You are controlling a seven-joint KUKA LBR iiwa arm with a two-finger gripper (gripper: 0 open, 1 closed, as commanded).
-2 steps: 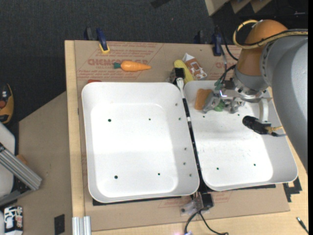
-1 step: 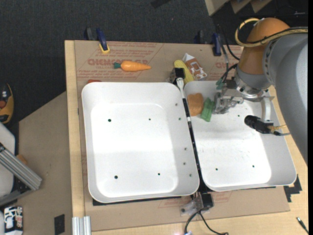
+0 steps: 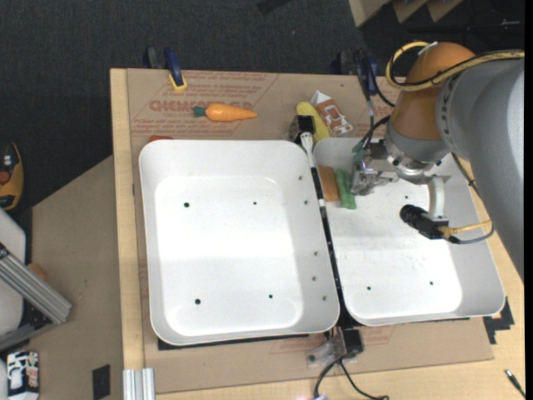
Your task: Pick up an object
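Dark carpet surrounds a cardboard-topped desk (image 3: 133,307) that carries two shallow white bins side by side. At the desk's far edge, outside the bins, a toy carrot (image 3: 223,113) lies with its long axis left to right, green end to the left. The left bin (image 3: 166,307) sits beside the right bin (image 3: 466,298), and at the far left corner of the right bin, hard against the dividing wall, lie an orange block (image 3: 330,184) and a green piece (image 3: 345,188), both with long axes running roughly away from the camera, the green piece tilted slightly. The gripper (image 3: 365,177) hangs just beside the green piece, low over that corner; I cannot tell whether it is open or closed, or whether it grips anything. To do this step well, I judge the grasp should cross the green piece's short width, staying clear of the bin wall and the orange block before lifting straight up.
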